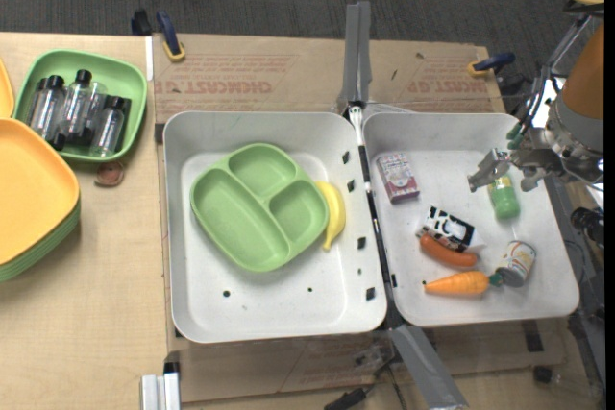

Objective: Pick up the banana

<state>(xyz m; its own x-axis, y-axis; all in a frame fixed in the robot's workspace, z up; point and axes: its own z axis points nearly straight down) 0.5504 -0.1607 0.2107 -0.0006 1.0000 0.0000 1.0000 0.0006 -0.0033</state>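
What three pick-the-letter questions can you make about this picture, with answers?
1. Where is the banana?
A. Left bin, touching the green plate
B. Right bin, by the carrot
C. On the orange plates

2. How many sections does the green plate have?
A. One
B. Three
C. Five

3. What is the end effector doing?
A. Lifting the banana
B. Hanging over the right bin
C. Pressing the green plate

Answers: 1 A, the banana lies along the plate's right edge. 2 B, ridges split it in three. 3 B, it sits above the right bin, near a green bottle.
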